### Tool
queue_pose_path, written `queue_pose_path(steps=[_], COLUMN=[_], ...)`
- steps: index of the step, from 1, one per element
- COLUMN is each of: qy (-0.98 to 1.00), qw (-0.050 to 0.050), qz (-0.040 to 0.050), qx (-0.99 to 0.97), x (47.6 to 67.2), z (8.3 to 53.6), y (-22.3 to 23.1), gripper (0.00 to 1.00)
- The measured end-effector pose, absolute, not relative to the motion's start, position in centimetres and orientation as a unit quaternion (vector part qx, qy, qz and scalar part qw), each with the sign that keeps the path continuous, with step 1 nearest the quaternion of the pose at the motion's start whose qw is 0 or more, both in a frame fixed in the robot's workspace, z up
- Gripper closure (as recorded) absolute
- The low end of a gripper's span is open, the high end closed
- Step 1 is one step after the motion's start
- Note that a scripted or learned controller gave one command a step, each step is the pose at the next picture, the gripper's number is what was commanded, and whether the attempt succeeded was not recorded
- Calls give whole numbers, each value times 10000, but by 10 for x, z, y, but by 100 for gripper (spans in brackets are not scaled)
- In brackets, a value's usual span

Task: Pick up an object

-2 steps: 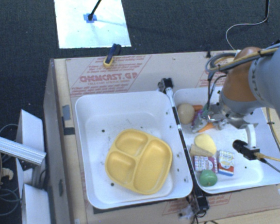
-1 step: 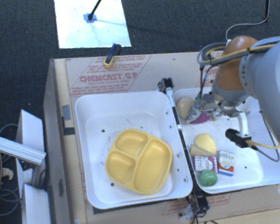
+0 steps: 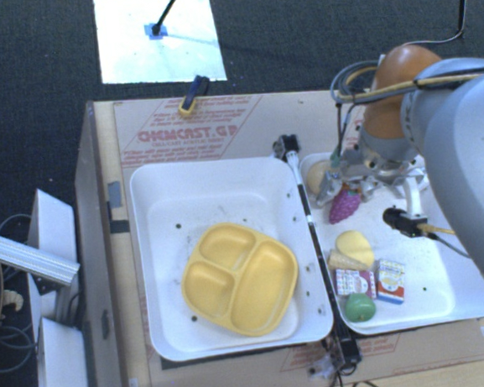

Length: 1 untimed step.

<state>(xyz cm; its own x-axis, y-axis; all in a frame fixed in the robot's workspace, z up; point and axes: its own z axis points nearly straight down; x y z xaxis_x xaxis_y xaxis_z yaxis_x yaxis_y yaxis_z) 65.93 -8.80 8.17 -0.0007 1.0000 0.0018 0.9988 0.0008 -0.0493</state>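
Hiding end effector fingertips (partly): wrist, above purple grape bunch.

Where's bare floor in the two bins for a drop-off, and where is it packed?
Left bin: free strip along the far and left walls around the yellow divided plate. Right bin: bare patch at the near right, right of the small carton. Crowded along its left wall: green fruit, yellow item, purple grapes under the gripper.

yellow divided plate, white bins, purple grapes, green apple
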Motion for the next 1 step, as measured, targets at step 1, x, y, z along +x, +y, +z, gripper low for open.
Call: queue_pose_path(steps=[1], qy=[-7101], qw=[204], qz=[117], qx=[-7037], x=[661], z=[92], y=[-82], gripper=[100])
